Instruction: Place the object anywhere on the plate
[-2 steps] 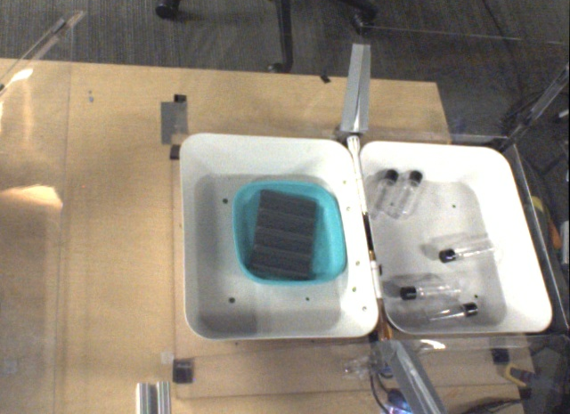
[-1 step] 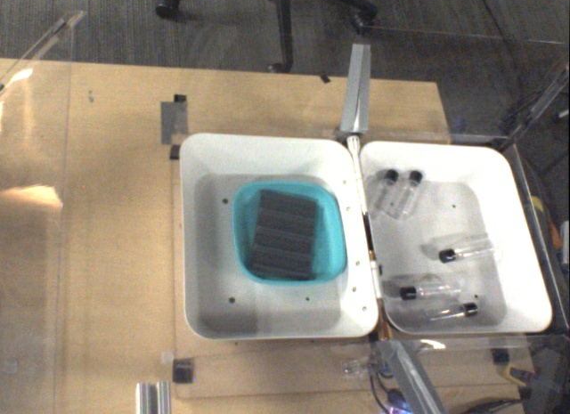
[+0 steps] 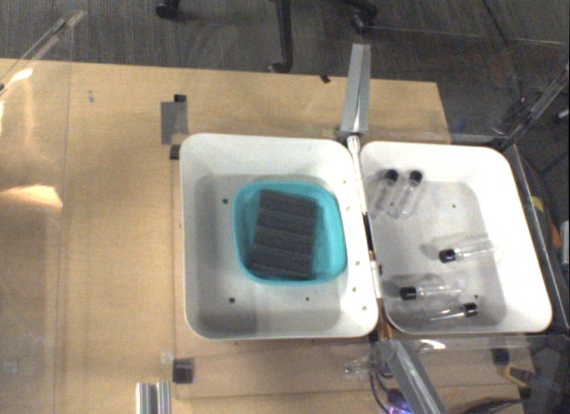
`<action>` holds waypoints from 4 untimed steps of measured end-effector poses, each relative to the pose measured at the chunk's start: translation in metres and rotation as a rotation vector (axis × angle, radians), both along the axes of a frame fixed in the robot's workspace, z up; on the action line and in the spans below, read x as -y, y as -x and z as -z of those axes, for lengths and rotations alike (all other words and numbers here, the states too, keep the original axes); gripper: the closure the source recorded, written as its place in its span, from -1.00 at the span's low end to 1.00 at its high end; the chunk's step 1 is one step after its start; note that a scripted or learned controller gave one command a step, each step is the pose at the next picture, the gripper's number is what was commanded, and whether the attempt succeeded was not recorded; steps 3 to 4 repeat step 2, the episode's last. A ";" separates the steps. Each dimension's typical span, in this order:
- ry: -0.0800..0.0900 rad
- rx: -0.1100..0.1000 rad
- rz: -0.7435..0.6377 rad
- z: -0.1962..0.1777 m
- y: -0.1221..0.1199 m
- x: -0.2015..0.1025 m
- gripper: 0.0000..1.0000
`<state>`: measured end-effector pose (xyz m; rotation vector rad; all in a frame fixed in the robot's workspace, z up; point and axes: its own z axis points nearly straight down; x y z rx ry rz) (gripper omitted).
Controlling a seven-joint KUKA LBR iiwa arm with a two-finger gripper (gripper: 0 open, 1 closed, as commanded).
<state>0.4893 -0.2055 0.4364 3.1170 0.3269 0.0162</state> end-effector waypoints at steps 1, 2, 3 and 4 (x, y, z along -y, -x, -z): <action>-0.006 -0.009 0.004 0.136 0.001 0.000 -1.00; -0.005 -0.004 0.002 0.110 -0.036 0.000 -1.00; -0.005 -0.004 0.002 0.110 -0.036 0.000 -1.00; -0.005 -0.004 0.002 0.110 -0.036 0.000 -1.00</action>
